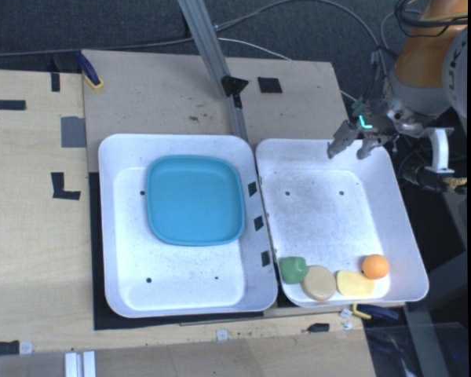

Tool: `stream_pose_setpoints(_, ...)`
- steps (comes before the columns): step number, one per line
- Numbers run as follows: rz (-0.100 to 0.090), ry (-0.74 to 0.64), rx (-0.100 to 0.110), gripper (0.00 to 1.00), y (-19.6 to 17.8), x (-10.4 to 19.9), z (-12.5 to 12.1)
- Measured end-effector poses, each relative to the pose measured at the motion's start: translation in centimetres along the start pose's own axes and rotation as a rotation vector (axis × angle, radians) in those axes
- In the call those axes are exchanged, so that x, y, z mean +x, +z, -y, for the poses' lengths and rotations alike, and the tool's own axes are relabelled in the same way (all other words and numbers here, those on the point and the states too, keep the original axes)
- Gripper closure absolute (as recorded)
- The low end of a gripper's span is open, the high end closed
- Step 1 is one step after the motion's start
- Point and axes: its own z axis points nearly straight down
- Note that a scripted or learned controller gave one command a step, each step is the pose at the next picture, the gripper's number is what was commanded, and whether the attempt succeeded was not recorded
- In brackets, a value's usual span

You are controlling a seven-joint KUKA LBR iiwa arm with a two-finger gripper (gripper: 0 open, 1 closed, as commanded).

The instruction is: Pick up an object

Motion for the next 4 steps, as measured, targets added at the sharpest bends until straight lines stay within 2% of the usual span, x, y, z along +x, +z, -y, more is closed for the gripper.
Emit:
stream_pose_setpoints(1, 0.0, 0.0, 0.0, 0.0, 0.0, 0.0, 0.0)
stream_pose_setpoints(2, 0.0, 0.0, 0.002, 0.0, 4.5, -0.2, -0.7)
stream_pose_setpoints(3, 0.0, 0.0, 0.005, 0.0, 10.9, -0.2, -0.6)
stream_pose_setpoints(4, 0.0, 0.0, 0.002, 0.0, 15.2, -0.1, -0.5)
